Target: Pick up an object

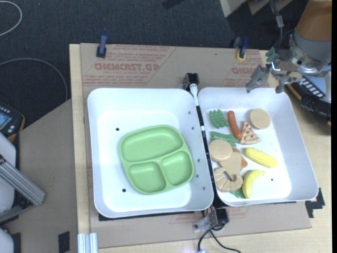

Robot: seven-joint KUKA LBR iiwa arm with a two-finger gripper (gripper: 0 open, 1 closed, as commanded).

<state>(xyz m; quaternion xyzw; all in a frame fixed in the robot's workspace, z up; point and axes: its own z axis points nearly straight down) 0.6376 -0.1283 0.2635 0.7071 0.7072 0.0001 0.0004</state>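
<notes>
The gripper (267, 78), fingers spread and holding nothing, hangs above the right bin's (301, 141) far edge; it should descend over the separate toy sausage (234, 125).

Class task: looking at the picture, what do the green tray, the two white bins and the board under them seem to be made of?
Green tray: probably moulded plastic, matt, with rounded compartments in one even colour.
White bins: likely thin formed plastic, smooth with a slight sheen and curved rims.
Board: looks like brown masking paper over a sheet, matt, with red printed lettering; what lies under it cannot be told.
</notes>
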